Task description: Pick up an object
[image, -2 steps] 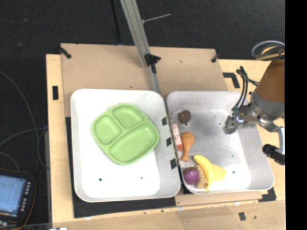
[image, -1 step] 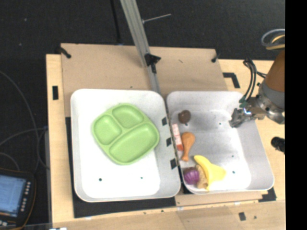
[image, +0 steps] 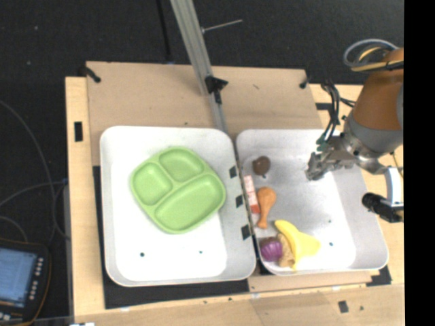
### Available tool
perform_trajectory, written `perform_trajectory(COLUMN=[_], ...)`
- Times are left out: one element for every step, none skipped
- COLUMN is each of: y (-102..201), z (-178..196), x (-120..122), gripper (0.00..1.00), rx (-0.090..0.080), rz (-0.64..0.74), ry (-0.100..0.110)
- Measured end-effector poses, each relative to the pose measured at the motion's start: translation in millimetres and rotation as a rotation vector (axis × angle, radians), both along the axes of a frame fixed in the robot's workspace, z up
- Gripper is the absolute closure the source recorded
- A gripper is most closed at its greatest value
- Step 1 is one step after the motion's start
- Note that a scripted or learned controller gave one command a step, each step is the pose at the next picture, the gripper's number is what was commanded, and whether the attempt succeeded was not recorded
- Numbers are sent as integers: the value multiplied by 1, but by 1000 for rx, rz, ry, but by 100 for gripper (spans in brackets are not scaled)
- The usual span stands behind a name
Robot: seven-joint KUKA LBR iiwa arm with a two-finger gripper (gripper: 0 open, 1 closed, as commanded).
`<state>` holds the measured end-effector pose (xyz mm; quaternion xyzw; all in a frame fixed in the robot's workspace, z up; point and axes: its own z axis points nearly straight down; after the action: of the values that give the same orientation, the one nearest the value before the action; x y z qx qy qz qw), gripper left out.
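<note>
Claw [image: 315, 170] sits over the right bin [image: 353, 250] at my three o'clock; I can't tell whether it grips anything, too small and blurred. Objects cluster at five o'clock: glossy yellow banana [image: 297, 240], half-hidden purple onion [image: 270, 249], orange drumstick [image: 266, 201], brown lump [image: 261, 165]. Green sectioned plastic plate [image: 178, 189] fills the left bin [image: 122, 250].
</note>
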<state>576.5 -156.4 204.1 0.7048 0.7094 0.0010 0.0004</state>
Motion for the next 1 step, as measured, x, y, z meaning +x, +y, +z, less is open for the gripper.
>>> perform_trajectory(y=[46], z=[1], x=[16], gripper=[100], rx=[0], rz=[1], ry=[0])
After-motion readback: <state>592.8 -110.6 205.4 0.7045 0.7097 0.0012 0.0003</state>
